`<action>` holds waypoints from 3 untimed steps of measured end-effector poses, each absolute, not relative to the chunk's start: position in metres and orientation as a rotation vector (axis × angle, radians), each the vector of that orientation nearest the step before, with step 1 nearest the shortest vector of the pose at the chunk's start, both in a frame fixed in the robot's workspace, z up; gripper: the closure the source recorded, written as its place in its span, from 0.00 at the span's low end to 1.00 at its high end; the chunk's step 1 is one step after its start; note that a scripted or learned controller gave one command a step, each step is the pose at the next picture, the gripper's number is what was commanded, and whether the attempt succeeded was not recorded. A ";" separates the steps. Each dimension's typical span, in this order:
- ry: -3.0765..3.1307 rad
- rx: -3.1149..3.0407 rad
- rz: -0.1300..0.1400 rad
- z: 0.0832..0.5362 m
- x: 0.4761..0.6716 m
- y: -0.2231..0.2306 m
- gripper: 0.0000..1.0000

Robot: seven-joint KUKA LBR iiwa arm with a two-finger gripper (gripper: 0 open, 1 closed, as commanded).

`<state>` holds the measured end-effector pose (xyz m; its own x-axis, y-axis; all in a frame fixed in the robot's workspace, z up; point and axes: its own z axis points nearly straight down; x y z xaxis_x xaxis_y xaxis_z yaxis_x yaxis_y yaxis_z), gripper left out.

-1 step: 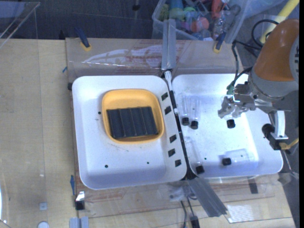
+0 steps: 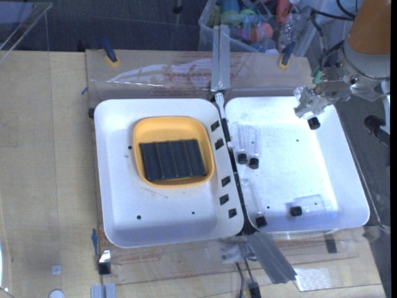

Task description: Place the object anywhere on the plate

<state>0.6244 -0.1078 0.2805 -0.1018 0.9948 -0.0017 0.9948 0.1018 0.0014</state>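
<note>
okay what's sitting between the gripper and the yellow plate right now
In the camera view, bare white floor of the right bin, then the ridge where both bins meet, lie between the gripper and the yellow plate.

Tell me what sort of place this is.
Probably a robotics lab test bench: a robot arm reaches over two white bins, a yellow plate holds a dark slatted object, and a tub of toys sits behind.

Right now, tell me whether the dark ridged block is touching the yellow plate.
Touching. The camera view shows the dark ridged block lying flat inside the yellow plate in the left bin, with the plate's rim showing all round it.
</note>
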 end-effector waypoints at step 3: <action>2.947 1.088 0.002 0.186 0.660 -0.039 1.00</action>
<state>0.6599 -0.0393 0.1855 -0.7600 0.6500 0.0001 0.6500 0.7600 0.0016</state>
